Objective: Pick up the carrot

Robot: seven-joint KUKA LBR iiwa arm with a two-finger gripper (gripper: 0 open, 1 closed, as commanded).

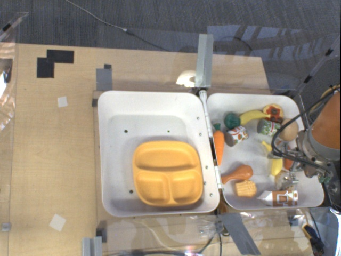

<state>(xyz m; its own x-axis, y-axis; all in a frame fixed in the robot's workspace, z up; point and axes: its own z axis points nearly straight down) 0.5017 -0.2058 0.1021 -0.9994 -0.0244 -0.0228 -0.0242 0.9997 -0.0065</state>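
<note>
The carrot (218, 146) is orange with a small green top. It lies lengthwise against the left wall of the right bin (256, 101). My gripper (290, 181) hangs low over the bin's right side, under the grey arm with its orange band (326, 126). It is far to the right of the carrot and sits just above a lying brown-and-white can (281, 198).
The left bin (114, 143) holds a yellow divided plate (167, 172). Around the carrot lie a green vegetable (232, 120), a banana (253, 114), two small cans (236, 136), an egg (289, 130), a drumstick (237, 173), a corn piece (245, 188) and a yellow item (275, 167).
</note>
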